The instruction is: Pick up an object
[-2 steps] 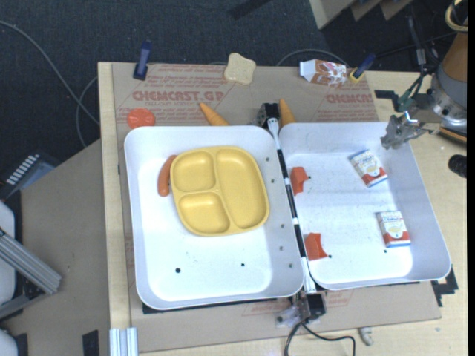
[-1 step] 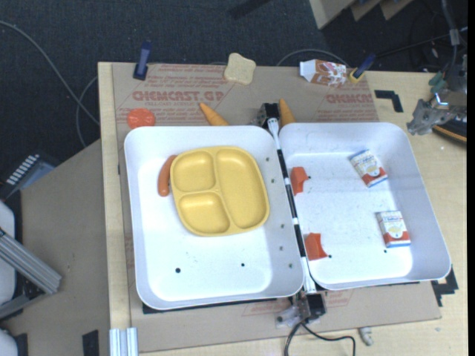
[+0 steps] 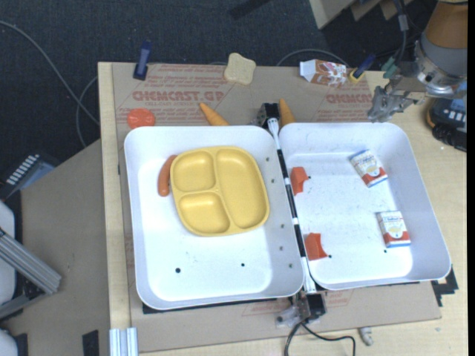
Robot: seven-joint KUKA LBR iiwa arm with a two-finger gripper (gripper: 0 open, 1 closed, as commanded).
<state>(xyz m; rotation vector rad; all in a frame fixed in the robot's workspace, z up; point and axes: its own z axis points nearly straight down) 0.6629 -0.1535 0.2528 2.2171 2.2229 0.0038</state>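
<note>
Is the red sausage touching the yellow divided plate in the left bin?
Touching. In the camera view the red sausage lies against the left rim of the yellow divided plate, with no white bin floor between them.

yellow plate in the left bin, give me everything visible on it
The plate is a yellow, rounded-square divided tray, plastic by its look, with three compartments: two at the far side and left, one long one on the right. All three look bare. It lies flat, right way up, turned slightly askew, in the far half of the left bin. A sausage lies along its left rim, touching it or nearly so. The gripper is far off, past the right bin's far edge.
</note>
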